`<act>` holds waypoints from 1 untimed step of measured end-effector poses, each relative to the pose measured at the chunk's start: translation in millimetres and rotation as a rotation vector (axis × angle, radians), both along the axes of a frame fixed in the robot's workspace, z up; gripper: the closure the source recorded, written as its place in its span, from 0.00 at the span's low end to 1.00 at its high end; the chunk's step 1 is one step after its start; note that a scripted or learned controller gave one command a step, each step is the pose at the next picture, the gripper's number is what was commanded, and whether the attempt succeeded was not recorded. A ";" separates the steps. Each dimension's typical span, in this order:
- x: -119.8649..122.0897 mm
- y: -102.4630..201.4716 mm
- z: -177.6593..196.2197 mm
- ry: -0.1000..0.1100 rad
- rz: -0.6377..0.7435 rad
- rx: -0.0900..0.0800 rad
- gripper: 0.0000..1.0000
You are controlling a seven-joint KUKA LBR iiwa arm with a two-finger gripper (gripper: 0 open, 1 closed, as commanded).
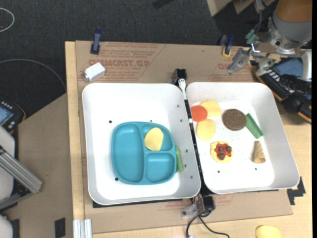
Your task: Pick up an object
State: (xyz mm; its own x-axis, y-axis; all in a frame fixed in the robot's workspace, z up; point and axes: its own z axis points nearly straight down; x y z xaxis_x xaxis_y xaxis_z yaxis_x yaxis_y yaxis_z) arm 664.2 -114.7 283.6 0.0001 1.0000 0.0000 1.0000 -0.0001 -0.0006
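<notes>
Camera view: 2 white bins sit side by side on the tabletop [74, 133]. The arm [292, 14] comes in at the top right, orange band visible, and its pincer [241, 58] hangs above the tabletop just past the far edge of the right bin [282, 148], over none of the objects. Its grey fingers [237, 62] point down-left; cannot tell if they are apart or together, and nothing shows between them.

Left bin [94, 133] holds a teal divided tray [131, 155] with a yellow piece [154, 139] in its upper right compartment. A green piece [179, 160] lies just beside the tray's right edge.

Right bin holds the loose objects: a red-orange disc [199, 113] touching a pale yellow piece [212, 107], another yellow piece [206, 128] just below them, a brown round cookie [234, 119], a green stick [253, 125] just beside the cookie on the right, a small pizza-like piece with red dots [221, 150], and a tan cone [258, 152] near the right wall. All lie well apart from the pincer.

A white block [94, 72] and a blue clamp [96, 40] sit at the tabletop's far left.
</notes>
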 end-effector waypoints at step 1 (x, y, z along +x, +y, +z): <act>0.7 0.2 11.4 -0.004 0.001 -0.001 1.00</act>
